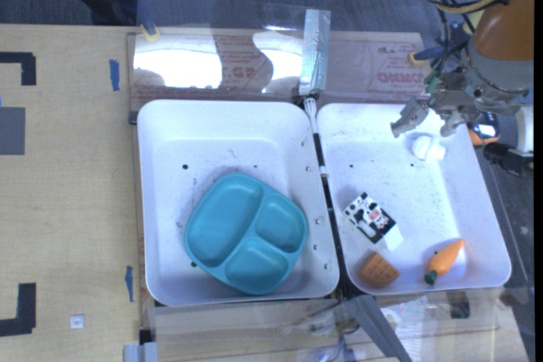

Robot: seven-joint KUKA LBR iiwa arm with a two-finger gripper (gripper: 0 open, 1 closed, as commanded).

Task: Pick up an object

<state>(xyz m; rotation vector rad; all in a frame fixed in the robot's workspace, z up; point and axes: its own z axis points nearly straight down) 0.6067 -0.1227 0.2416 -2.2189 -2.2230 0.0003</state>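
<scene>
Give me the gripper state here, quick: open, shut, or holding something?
Gripper: fingers apart, open, nothing between them; it hangs over the far right corner of the right bin, just above a small white object.

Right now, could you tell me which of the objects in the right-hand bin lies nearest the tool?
The small white object near the bin's far edge, just below the tool. The black-and-white card, brown piece and orange carrot lie toward the near edge.
</scene>
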